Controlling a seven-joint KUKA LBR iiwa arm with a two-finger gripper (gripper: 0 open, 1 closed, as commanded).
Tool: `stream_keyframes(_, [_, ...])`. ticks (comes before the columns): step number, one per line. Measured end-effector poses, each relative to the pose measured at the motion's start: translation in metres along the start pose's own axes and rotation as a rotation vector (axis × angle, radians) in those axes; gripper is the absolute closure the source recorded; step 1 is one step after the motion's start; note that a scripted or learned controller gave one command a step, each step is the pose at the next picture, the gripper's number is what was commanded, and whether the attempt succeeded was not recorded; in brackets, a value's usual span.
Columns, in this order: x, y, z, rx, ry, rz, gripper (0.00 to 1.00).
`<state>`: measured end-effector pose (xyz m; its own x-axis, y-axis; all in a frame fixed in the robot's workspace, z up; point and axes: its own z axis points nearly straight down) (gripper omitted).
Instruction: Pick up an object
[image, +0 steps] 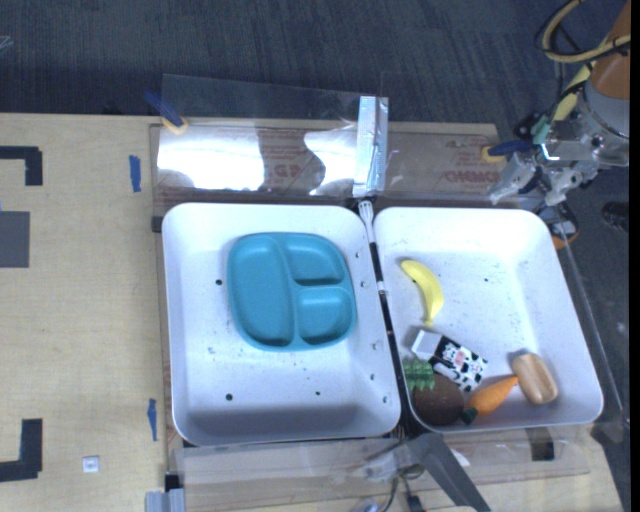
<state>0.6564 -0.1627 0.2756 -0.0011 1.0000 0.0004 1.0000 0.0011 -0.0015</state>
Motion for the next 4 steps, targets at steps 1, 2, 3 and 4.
stream_keyframes(1, [0.021,-0.08,0.124,0.013,0.003,-0.062,0.0])
stream_keyframes(2, [-0.012,-0.105,0.068,-0.006,-0.003,-0.235,0.0])
stream_keyframes(3, [0.043,-0.072,0.184,-0.004,-0.001,-0.401,0.0])
stream_keyframes(4, [0.042,-0.049,0.173,-0.004,-0.001,-0.331,0.0])
